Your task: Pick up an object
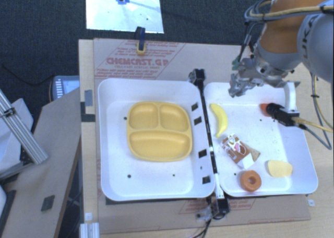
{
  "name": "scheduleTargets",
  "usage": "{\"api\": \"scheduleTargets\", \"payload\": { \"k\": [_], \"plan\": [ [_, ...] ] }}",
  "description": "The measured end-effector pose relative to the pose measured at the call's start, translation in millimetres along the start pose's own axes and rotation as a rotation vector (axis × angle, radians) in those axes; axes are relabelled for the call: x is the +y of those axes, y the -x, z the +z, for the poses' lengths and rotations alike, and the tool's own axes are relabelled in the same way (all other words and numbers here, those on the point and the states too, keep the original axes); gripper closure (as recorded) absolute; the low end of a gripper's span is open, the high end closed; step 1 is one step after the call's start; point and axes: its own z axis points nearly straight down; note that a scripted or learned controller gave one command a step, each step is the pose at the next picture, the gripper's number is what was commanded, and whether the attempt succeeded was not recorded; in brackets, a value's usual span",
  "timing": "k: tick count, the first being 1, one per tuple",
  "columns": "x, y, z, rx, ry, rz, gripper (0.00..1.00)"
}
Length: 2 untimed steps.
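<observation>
Gripper (241, 86) at the end of the grey arm, reaching in from the right and poised over the far left part of the right bin (295, 143) — how wide it stands cannot be told from this angle. Near the far tip of the banana (219, 120) but apart from it; whether touching the bin floor, impossible to say. Banana lying along the left side of that bin, just beside the dividing edge. Nearer the camera, a crumpled snack packet (239, 149) close below the banana; then an orange ring (251, 180) at the near edge, and a pale yellow wedge (279, 168) just to its right, the two close but not touching. Small red-orange piece (265, 108) at the far right of the bin, well apart from the rest. In the left bin (115, 106), a yellow divided tray (158, 131) lying flat in the middle, three compartments facing up. Black clips (201, 122) spaced along the seam where the two bins meet. Under both bins a cardboard sheet (156, 60) with red printing, held at its far edge by a yellow and black clamp (141, 41) — all of it on a pale bench (57, 143). Beyond, dark carpet (31, 23), with a white sheet (104, 10) lying on it. At the left edge, an aluminium rail (21, 130) set at a slant.
</observation>
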Motion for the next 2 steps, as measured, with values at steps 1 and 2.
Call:
{"api": "scheduleTargets", "payload": {
  "k": [1, 2],
  "plan": [
    [-8, -54, -6, 0.0, 0.0, 0.0, 1.0],
    [-20, -108, 10, -0.001, -0.002, 0.0, 1.0]
  ]
}}
